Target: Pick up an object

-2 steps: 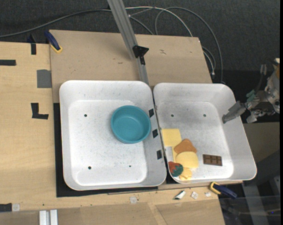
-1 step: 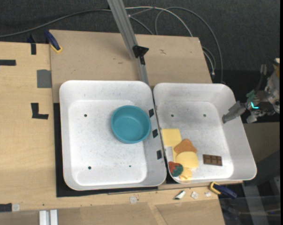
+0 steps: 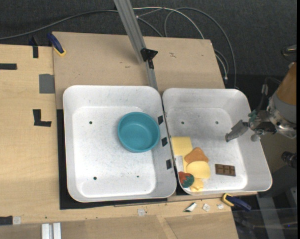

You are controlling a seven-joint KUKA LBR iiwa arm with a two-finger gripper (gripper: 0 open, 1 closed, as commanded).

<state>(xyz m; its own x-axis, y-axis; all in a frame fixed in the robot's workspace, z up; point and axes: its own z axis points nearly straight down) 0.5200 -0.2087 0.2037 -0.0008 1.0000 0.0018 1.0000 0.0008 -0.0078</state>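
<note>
The end effector point(image 3: 238, 132) hovers over the right white bin point(image 3: 239, 101), its state unclear. A brown rectangular chocolate-like block point(image 3: 225, 170) lies below it, near yellow and orange toy foods point(image 3: 195, 163).

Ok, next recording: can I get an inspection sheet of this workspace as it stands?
Surface: wooden bench bearing left white bin and right white bin.
Job's things: round teal plastic bowl in the left bin; yellow flat block, orange-and-yellow toy pile and brown chocolate-like bar in the right bin.
Clutter: small white bits by the front edge.
Grippers: two-finger gripper over the right bin's right side, holding nothing.
Cables: grey cables behind the bench.
Surroundings: slanted metal pole.
</note>
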